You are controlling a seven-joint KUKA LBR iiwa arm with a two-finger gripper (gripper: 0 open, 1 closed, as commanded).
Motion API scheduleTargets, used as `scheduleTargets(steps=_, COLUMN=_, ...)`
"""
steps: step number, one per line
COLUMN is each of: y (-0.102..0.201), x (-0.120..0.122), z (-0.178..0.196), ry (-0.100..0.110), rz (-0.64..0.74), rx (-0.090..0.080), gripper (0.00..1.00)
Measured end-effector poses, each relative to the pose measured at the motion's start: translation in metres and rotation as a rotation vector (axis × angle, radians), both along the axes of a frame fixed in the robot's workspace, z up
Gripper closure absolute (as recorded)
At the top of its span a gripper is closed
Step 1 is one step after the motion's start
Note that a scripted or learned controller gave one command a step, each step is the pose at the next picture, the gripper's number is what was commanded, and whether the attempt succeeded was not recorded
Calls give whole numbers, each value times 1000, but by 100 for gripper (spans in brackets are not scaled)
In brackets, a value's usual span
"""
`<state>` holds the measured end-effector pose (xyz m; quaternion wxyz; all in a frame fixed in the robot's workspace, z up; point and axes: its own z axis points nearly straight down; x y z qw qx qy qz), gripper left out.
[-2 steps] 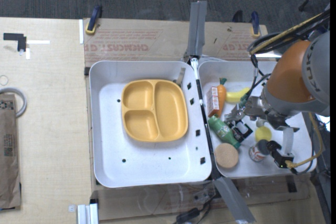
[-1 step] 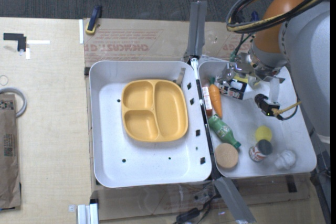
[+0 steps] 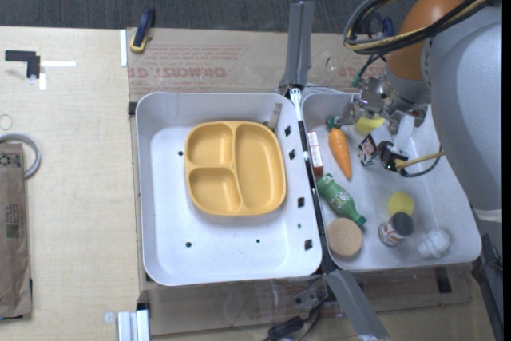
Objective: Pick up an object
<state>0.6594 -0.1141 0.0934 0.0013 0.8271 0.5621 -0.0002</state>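
1. Nearest, along the right bin's front: a cork disc, a small can and a white ball.
2. Further in lie a green bottle, tilted, and a yellow lump.
3. The left bin holds a yellow tray (three compartments).
4. Beyond, a carrot lies in the right bin, pointing forward.
5. Farthest, the tool hangs over the right bin's back corner, just behind the carrot, with something yellow at it; its state I cannot tell.
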Motion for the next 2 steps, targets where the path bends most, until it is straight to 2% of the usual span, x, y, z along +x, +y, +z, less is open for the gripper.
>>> scheduleTargets(steps=1, y=39, x=0, z=98, ry=2, rz=290, rx=-1, gripper=0)
scheduleTargets(steps=2, y=16, x=-26, z=-1, ry=2, rz=481, rx=1, gripper=0)
